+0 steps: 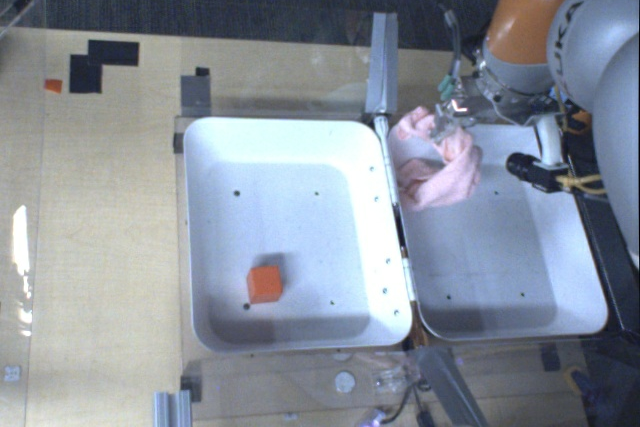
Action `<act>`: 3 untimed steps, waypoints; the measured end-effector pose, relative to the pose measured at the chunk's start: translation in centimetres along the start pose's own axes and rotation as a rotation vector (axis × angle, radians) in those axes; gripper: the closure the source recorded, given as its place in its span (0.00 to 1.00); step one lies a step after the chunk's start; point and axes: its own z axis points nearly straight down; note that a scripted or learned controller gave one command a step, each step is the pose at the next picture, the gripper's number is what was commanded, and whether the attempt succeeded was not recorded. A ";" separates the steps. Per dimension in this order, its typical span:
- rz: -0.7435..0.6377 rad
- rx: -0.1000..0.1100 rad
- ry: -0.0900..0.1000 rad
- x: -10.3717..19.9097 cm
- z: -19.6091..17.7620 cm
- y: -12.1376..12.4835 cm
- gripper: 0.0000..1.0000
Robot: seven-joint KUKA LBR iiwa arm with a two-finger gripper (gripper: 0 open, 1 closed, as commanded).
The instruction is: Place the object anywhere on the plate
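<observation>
Camera view, gripper (447, 111) grip unclear over pink cloth (437, 168); orange block (265, 284) left bin (215, 175)

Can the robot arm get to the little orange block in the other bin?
Probably yes. The orange block lies alone in the left bin with nothing over it. But the gripper is over the right bin, at the pink cloth, so it must cross the divider.

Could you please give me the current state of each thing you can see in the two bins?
pink cloth: crumpled, at the right bin's back left corner, under the gripper.
orange block: resting flat on the left bin's floor, towards the front.
left bin: upright.
right bin: upright.
</observation>
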 end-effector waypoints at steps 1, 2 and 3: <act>-0.008 -0.002 0.001 0.1 -4.0 0.3 1.00; -0.413 -0.002 0.002 5.6 -4.7 0.0 1.00; -0.815 -0.005 0.002 11.4 -5.3 0.4 1.00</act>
